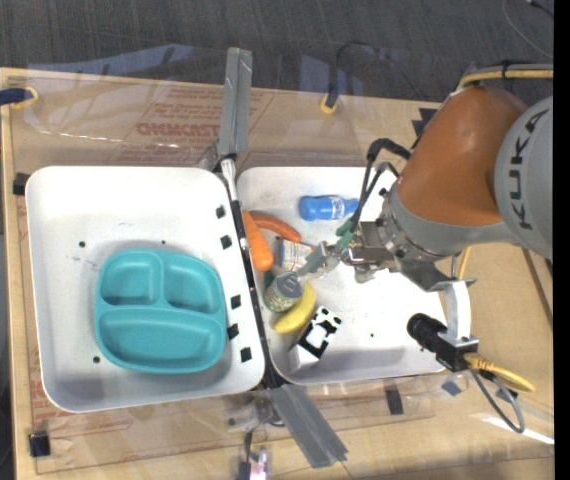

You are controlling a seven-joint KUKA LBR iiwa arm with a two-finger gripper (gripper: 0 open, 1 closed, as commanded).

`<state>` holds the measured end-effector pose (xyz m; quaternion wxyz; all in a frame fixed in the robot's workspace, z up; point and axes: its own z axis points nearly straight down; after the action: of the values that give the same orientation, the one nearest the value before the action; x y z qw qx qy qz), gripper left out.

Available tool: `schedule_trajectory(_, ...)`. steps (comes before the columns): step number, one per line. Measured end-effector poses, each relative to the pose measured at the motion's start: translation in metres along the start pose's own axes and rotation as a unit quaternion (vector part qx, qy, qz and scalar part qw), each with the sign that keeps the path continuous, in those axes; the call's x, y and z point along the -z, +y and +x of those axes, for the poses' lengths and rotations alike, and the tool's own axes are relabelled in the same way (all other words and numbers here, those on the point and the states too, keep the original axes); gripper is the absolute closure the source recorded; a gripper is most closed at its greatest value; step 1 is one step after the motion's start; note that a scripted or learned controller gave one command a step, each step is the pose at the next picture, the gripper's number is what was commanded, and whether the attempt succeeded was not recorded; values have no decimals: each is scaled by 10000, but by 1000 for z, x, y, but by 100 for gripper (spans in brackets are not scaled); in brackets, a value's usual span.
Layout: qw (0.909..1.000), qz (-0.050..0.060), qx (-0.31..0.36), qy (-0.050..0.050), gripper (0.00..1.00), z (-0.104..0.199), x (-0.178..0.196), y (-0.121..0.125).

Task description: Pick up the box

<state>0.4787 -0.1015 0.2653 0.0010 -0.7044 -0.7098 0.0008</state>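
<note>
Here, the grey KUKA arm with its orange band reaches in from the right, and its metal two-finger gripper (311,260) sits low over the middle of the right-hand shallow white bin (385,330). The task's thing, a small black-and-white patterned box (317,335), rests on that bin's floor close to the near wall. From the gripper tip it lies toward the viewer's side of the bench and slightly back toward the arm, near but not touching. A yellow banana (293,313) lies just beside the box on its far-left side, roughly between the gripper tip and the box. A small round-topped jar (285,290) sits just beyond the banana, almost under the tip.

The box appears skewed to the bin walls, with one corner toward the near wall. Its outline is close to square in this view, so a long axis cannot be fixed with confidence. The coming move therefore turns on a short shift toward the near wall, clear of the banana.

Whether the gripper is open or closed cannot be told, since it is seen nearly edge-on against glinting clutter; nothing is visibly held. An orange carrot (261,243) and a blue plastic bottle (320,207) lie on the far side of the gripper. The box's height and its contact with the banana are hard to judge.
</note>
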Motion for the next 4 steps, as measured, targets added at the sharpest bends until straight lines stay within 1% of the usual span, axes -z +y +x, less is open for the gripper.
schedule_trajectory(1, 9768, -8, 2142, -7, 0, -78, -45, 76)
schedule_trajectory(2, 9760, -76, 2175, -39, 0, -81, -165, 119)
schedule_trajectory(3, 9846, -48, 1746, -80, 0, -48, -167, 103)
schedule_trajectory(4, 9837, -120, 1793, -79, 100, -43, -151, 109)
